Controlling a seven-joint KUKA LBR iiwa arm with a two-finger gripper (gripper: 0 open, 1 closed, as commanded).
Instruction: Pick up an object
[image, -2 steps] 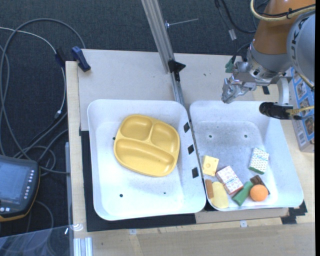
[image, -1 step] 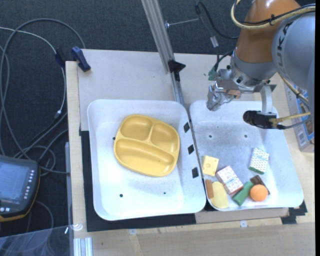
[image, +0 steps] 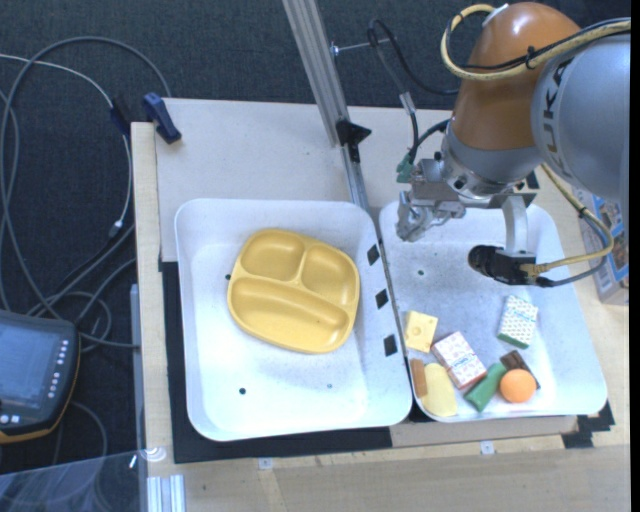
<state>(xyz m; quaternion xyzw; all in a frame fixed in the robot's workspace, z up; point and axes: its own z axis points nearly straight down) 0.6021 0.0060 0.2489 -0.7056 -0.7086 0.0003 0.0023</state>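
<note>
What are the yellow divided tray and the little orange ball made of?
The yellow tray looks like moulded plastic: one even colour, rounded compartment walls and a soft sheen. The orange ball is probably plastic or rubber play food, smooth and uniformly coloured, though it is too small here to be sure. Both rest in white bins that look like matte, thin-walled plastic.

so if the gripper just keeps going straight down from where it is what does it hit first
Probably the bare floor of the right white bin, below the gripper; the toys lie nearer the camera. Depth is hard to judge.
</note>
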